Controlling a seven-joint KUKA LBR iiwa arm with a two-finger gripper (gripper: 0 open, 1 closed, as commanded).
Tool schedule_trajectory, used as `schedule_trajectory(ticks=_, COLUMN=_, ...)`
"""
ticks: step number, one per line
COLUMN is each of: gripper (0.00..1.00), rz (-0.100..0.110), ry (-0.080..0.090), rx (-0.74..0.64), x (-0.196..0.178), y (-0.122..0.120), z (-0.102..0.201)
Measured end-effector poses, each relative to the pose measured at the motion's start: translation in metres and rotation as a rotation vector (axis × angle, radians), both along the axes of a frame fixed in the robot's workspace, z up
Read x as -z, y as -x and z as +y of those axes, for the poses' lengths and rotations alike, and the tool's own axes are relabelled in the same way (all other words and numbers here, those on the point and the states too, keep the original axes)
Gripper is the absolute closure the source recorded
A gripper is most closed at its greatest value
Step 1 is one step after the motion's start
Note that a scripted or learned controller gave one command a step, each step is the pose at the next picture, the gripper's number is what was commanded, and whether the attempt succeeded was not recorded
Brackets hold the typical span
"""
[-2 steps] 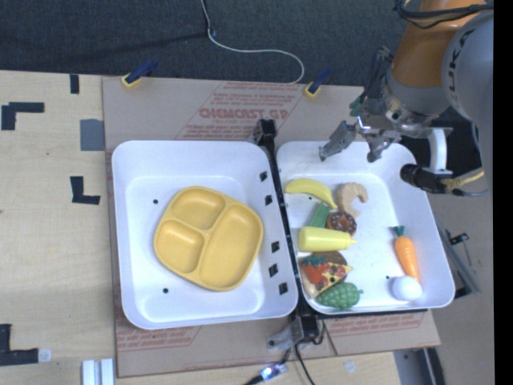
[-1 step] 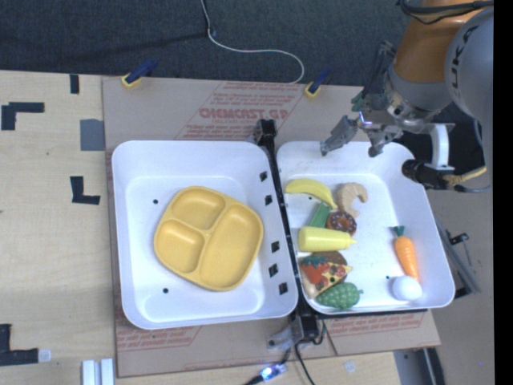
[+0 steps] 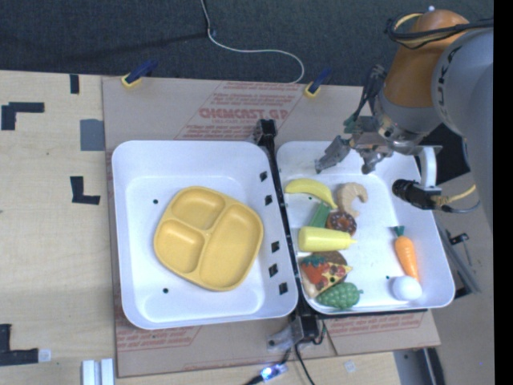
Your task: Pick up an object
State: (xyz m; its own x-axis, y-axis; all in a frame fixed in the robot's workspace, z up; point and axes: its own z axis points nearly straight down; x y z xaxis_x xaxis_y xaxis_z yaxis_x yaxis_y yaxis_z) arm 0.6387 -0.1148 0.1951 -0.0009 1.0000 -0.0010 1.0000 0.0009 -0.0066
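Gripper (image 3: pixel 350 160) over right bin (image 3: pixel 377 152), jaws apart, nothing between them.
Banana (image 3: pixel 309 189) lies at the gripper's 7 o'clock, near; carrot (image 3: pixel 406 255) toward 5 o'clock, well apart.

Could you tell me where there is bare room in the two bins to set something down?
Left bin: bare floor rings the yellow divided plate, widest along its far side. Right bin: a bare strip between the corn and the carrot. Its left side is crowded with toys, from banana to the green piece.
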Motion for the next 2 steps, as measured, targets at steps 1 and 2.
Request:
schedule_trajectory(ticks=1, gripper=0.00, rz=0.000, ry=0.000, rx=-0.001, x=0.053, y=-0.006, z=-0.007)
schedule_trajectory(ticks=2, gripper=0.00, rz=-0.015, ry=0.004, rx=-0.003, x=0.101, y=-0.008, z=-0.007)
